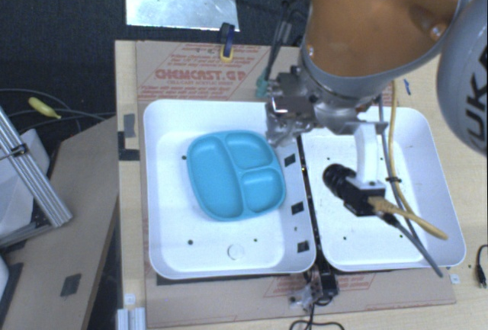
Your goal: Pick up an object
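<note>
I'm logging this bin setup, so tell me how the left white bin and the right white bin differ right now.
The left shallow white bin holds a light blue divided plastic tray; the right shallow white bin holds no such tray. A black camera-like part on a white bracket hangs over the right bin, while the left bin has nothing like it above its middle. The hand sits at the left bin's upper right corner, near the divide. Both are shallow, white and rounded, side by side.

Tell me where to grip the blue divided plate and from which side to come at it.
Grip the blue divided plate by its raised outer rim, probably the right edge nearest the gripper, coming straight down from above. It lies flat in the left bin, so only the thin rim offers the jaws something to close on; the shallow compartments are too wide.
</note>
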